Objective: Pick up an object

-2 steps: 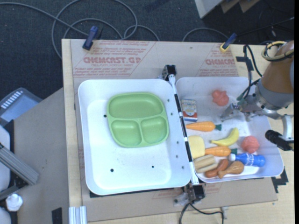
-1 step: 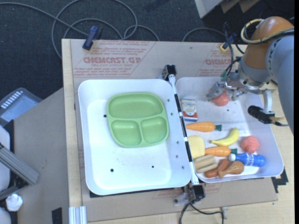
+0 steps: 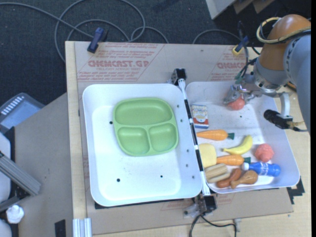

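My gripper (image 3: 237,96) hangs low over the back of the right bin (image 3: 291,157), right on top of a small red fruit-like piece (image 3: 237,104). The piece touches or sits just under the gripper tip, and whether it is gripped is unclear. Further forward in the same bin lie a small carton (image 3: 200,115), a carrot (image 3: 213,135), a banana (image 3: 240,145), a yellow block (image 3: 207,155), a second carrot (image 3: 231,160), a pink ball (image 3: 264,152) and a blue bottle (image 3: 265,169).
A bread roll (image 3: 216,172), a sausage (image 3: 231,177) and a drumstick (image 3: 245,177) crowd the right bin's front edge. The left bin (image 3: 98,172) holds a green divided plate (image 3: 146,126). The arm comes in from the upper right.
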You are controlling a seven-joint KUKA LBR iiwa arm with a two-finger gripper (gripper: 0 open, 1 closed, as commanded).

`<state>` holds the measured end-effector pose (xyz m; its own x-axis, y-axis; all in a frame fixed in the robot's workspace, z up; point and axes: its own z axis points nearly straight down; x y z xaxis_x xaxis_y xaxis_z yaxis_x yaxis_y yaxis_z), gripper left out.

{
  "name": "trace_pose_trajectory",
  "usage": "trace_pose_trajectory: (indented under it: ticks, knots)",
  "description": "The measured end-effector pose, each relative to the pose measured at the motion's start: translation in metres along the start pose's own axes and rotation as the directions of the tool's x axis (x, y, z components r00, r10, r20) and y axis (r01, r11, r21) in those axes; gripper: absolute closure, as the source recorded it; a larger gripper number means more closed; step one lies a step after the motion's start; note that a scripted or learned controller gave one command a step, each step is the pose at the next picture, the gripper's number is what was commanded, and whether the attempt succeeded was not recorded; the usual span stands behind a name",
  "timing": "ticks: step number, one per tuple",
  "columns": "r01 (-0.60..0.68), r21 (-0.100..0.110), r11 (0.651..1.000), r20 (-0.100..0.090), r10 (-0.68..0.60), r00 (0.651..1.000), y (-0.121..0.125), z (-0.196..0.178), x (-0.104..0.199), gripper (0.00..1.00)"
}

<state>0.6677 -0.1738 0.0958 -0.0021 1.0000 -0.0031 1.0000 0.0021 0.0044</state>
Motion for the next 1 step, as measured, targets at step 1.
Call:
trace_pose_trajectory:
  ticks: [1]
  knots:
    - [0.0, 0.001, 1.0, -0.003, 0.0, 1.0, 0.0001, -0.0707, 0.0626, 1.0]
